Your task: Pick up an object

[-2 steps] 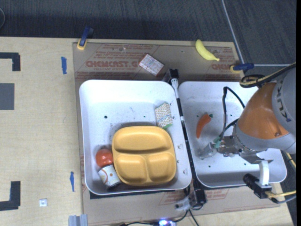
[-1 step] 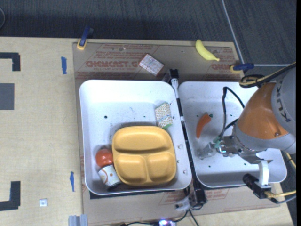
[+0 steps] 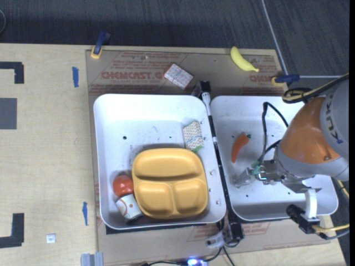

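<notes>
At nine o'clock on the table (image 3: pixel 44 165) there's bare wood and a few blue tape marks, nothing to grab. Moving right, the left bin (image 3: pixel 108 112) is busy: a big yellow tray (image 3: pixel 169 182) fills its middle, a red ball (image 3: pixel 122 185) and a small cup (image 3: pixel 128 206) tucked against its seven o'clock corner, and a patterned packet (image 3: pixel 193 135) just off its one o'clock corner. Up at twelve, outside the bins, a small box (image 3: pixel 177 76) and a banana (image 3: pixel 243 60) lie on the cardboard.

Now the right bin (image 3: pixel 238 107), and here's the action. A carrot (image 3: pixel 239 146) lies tilted on the white floor, orange body with a green tip pointing up-right. The end effector (image 3: pixel 247 176) is low in the bin, just at five o'clock from the carrot, near it but apart. Whether it is spread or closed I cannot tell; the metal parts blur against the white floor, and nothing shows between them.

So the carrot looks like the target, sitting at eleven o'clock from the end effector. The risks, as I judge them: closing where it is now would catch nothing. Coming in sideways could nudge the carrot and roll it toward the bin's left wall. And it's slim and tapered, so a pinch near the narrow end could squeeze it out. A grip across the thick middle looks safest.
</notes>
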Available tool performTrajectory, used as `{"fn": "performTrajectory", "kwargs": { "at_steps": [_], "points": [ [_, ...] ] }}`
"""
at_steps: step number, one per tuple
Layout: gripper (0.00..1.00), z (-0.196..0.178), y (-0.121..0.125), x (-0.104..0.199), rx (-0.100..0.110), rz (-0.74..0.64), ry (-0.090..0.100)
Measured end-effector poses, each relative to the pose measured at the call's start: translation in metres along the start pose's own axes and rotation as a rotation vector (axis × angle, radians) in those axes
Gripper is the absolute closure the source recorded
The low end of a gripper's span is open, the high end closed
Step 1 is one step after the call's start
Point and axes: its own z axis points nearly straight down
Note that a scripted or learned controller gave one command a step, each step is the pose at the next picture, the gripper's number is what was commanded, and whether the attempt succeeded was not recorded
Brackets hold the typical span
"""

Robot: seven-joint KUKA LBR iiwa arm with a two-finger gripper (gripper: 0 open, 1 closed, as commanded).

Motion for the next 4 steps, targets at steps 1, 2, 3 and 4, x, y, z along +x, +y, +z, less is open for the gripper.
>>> {"fn": "performTrajectory", "kwargs": {
  "at_steps": [1, 2, 3, 4],
  "points": [
    [0.00, 0.000, 0.000, 0.001, 0.000, 0.000, 0.000],
    [0.00, 0.000, 0.015, 0.002, 0.003, -0.001, 0.000],
    [0.00, 0.000, 0.068, 0.002, 0.001, -0.002, 0.000],
    [1.00, -0.010, 0.069, 0.002, -0.002, -0.004, -0.001]
  ]
}}
